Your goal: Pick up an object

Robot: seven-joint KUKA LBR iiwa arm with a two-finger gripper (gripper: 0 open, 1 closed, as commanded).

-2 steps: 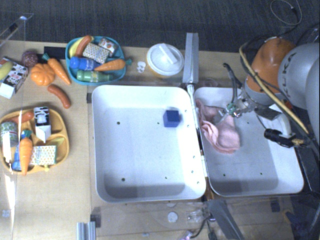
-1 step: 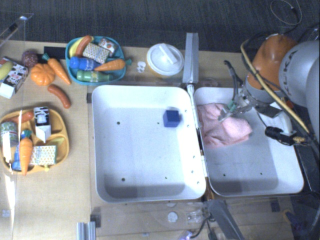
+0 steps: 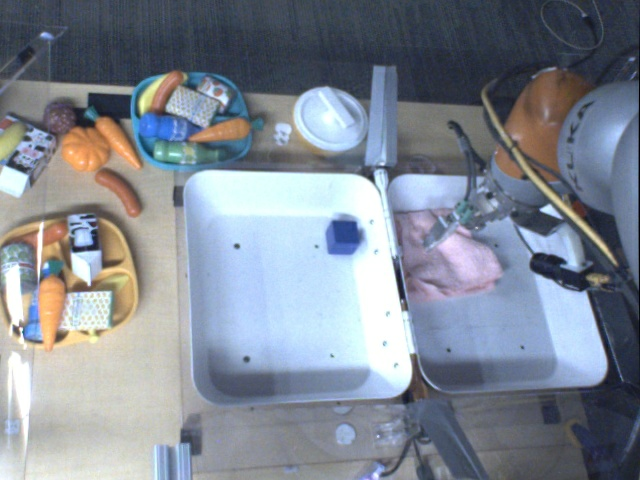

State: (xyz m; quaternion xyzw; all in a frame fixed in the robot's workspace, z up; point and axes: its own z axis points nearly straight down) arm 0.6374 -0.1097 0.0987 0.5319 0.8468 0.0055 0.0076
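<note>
We see the pincer low in the right bin, its fingers apart and just touching the pink cloth lying there. Nothing is gripped or lifted yet, so we judge closing and raising remain.

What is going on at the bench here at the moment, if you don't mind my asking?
A grey KUKA arm reaches in from the right, and its gripper is down in the right bin, at the upper edge of a pink cloth lying there. Whether it has actually caught the cloth cannot be told from this view. A small blue cube sits alone in the left bin, untouched. Toy food lies in dishes on the bench to the left.
</note>
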